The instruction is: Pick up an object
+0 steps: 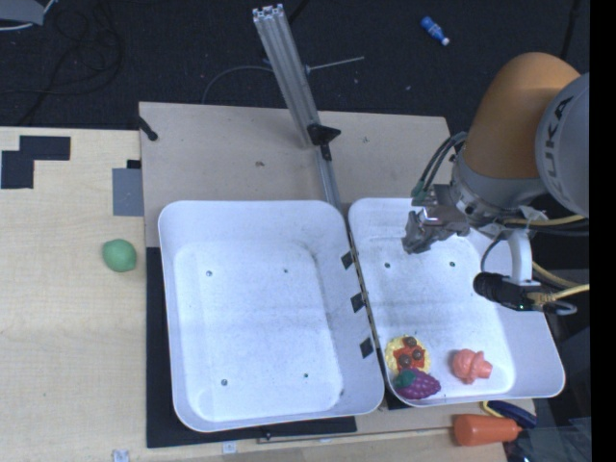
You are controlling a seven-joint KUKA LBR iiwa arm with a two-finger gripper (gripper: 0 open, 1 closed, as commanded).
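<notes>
We see the grey arm (539,152) with its orange band reaching in from the right, its gripper (422,236) hanging over the upper part of the right bin (452,287), close to that bin's left wall. The gripper appears as a dark, compact shape from this slanted overhead angle, and we cannot tell from it whether the hand is released or clenched; nothing shows between it and the white floor beneath. The objects to be picked lie well apart from it, along the near edge of the same bin. There we find a yellow piece with red and dark spots (407,353), and touching it on the near side a purple grape-like cluster (418,385), both sitting in the bin's near left corner. Just to their right, apart from them, rests a pink-orange object (471,365). The left bin (255,306) sits beside the right one, the two joined by small black clips along their shared edge. Outside the bins, a green ball (119,255) lies on the wooden bench (58,335) to the left, and an orange object (486,428) rests just past the right bin's near rim.
</notes>
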